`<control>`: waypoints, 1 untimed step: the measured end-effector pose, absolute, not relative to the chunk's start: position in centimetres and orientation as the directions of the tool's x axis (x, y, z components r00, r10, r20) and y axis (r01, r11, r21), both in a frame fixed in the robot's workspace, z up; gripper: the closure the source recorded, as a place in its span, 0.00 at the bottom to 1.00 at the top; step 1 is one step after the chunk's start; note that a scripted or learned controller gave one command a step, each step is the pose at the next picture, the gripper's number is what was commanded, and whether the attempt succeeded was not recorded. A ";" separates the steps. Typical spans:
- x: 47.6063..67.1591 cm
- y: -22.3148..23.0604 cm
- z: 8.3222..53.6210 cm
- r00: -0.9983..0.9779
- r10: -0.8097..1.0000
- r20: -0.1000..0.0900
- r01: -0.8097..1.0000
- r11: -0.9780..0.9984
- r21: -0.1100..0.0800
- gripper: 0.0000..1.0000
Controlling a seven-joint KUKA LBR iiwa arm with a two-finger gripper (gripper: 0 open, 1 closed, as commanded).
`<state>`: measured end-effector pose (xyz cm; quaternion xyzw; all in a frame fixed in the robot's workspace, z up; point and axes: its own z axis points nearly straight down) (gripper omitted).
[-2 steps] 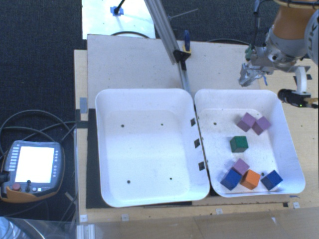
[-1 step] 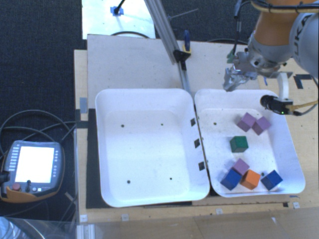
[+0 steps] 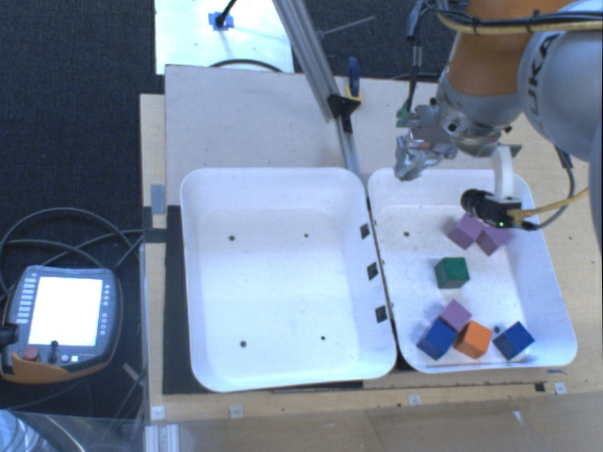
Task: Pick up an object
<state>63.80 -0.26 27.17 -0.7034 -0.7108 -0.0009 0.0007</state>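
The pincer [image 3: 412, 165] hangs over the far edge of the right bin [image 3: 542, 295], near that bin's far-left corner, and nothing sits between its fingers; from this slanted view I cannot tell how wide they stand. The things to pick all lie in the right bin. Two purple blocks [image 3: 478, 234] touch each other toward the far-right side, partly beside a small black part with a green light that seems to belong to the arm. A green cube [image 3: 452, 272] stands alone near the middle. Along the near edge a cluster crowds together: a blue cube [image 3: 437, 339], a purple cube [image 3: 456, 314], an orange cube [image 3: 473, 339] and, just beside them, another blue cube [image 3: 513, 340]. The left bin [image 3: 203, 281] holds no blocks.

The pincer is well apart from every block, so a straight descent here would likely close on bare bin floor or strike the rim. In the crowded cluster, fingers could land on a neighbour and knock the target away. The green cube looks the safest choice.
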 end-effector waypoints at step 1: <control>62.2 5.8 26.2 -0.012 1.000 0.003 1.000 0.012 -0.001 1.00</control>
